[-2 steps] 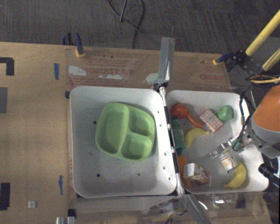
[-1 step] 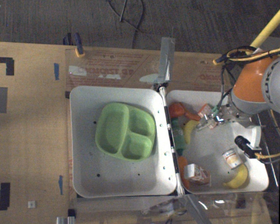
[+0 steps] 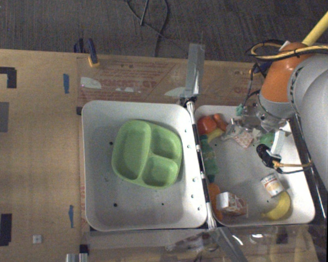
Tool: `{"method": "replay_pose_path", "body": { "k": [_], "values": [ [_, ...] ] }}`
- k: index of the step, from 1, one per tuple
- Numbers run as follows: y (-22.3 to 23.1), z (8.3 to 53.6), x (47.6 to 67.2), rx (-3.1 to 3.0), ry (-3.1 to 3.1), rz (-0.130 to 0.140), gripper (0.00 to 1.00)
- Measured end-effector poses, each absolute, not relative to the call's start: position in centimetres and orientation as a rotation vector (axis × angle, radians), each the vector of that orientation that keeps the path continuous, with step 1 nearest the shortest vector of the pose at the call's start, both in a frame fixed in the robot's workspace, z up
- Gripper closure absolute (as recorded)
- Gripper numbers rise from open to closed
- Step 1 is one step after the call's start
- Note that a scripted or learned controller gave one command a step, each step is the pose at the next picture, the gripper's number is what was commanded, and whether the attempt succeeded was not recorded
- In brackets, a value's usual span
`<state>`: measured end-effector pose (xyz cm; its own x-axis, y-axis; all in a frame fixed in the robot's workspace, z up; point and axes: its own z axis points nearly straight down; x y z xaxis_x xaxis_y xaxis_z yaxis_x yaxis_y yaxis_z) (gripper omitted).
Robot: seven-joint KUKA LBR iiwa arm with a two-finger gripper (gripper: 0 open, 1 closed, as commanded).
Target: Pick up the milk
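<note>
The arm [image 3: 311,79], bulky and grey with its orange band, reaches in from the right over the far end of the right bin [image 3: 306,210], and its gripper [image 3: 249,131] hangs low among the clutter near that bin's far-left corner; whether it is open or closed I cannot tell, since wrist and cables hide the tip. The left bin [image 3: 97,206] holds a green plate [image 3: 147,153] with three compartments. I judge the pick not yet made: what looks like the milk [image 3: 231,204], a small carton with a white end and brown printed side, lies on its side in the near-left part of the right bin, well apart from the gripper. Near it are a banana [image 3: 278,208] and a small white cup [image 3: 272,185]. The next move calls for travel toward the bin's near edge, then a descent squarely over the carton, clear of the bin wall just beside it.
</note>
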<state>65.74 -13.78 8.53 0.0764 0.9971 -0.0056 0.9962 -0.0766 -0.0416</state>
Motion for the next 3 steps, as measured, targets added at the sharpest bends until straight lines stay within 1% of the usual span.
{"method": "replay_pose_path", "body": {
  "k": [1, 2, 3],
  "values": [
    [-13.7, 9.5, 65.8, -2.284, -2.120, 0.054, 1.00],
    [-12.0, 26.8, 66.8, -2.544, -1.850, -0.003, 1.00],
    [-12.0, 26.6, 66.7, -2.542, -1.849, 0.000, 0.00]
  ]
}}
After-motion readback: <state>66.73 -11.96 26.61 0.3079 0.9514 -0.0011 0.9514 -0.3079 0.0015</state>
